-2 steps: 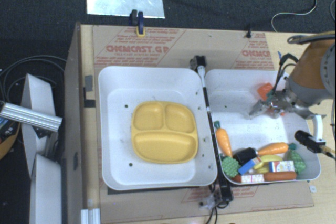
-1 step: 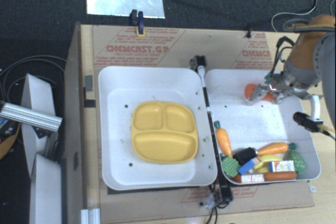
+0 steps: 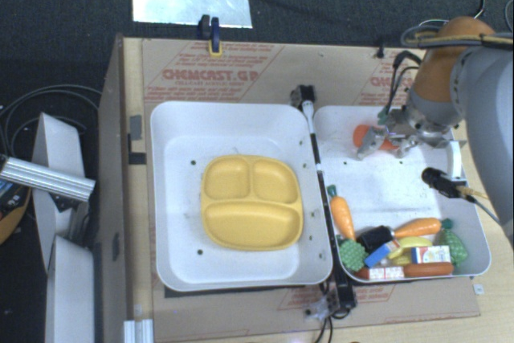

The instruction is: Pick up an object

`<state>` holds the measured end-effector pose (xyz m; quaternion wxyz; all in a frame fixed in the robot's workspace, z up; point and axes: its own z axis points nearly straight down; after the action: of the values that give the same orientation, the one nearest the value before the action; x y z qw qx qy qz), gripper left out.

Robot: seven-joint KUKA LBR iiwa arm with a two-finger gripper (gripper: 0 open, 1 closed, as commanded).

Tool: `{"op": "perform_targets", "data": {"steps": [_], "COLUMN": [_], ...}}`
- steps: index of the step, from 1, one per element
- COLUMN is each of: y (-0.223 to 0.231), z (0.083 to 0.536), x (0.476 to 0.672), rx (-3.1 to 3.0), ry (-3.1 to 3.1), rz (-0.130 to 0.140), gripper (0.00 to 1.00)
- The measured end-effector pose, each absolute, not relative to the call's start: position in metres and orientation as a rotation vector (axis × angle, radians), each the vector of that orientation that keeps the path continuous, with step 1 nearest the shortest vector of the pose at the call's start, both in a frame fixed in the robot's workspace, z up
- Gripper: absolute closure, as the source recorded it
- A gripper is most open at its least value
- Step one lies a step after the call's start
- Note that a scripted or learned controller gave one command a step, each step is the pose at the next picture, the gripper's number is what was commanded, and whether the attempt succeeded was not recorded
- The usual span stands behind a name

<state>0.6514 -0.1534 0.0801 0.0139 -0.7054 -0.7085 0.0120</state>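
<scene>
The counter carries two white bins side by side. The left bin holds a yellow divided plate. My arm reaches over the right bin, and my hand hangs low at its far end, right at an orange object; I cannot tell whether I have hold of it or how far apart my grip is. At the near end lie a carrot and a heap of toy food, well apart from my hand.
</scene>
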Motion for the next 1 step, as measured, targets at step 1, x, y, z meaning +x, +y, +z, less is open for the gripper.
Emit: {"op": "perform_targets", "data": {"steps": [1], "y": [-0.1242], "z": [0.08], "x": [0.6579], "rx": [-2.196], "ry": [-2.199], "rz": [0.058], "gripper": [0.0]}}
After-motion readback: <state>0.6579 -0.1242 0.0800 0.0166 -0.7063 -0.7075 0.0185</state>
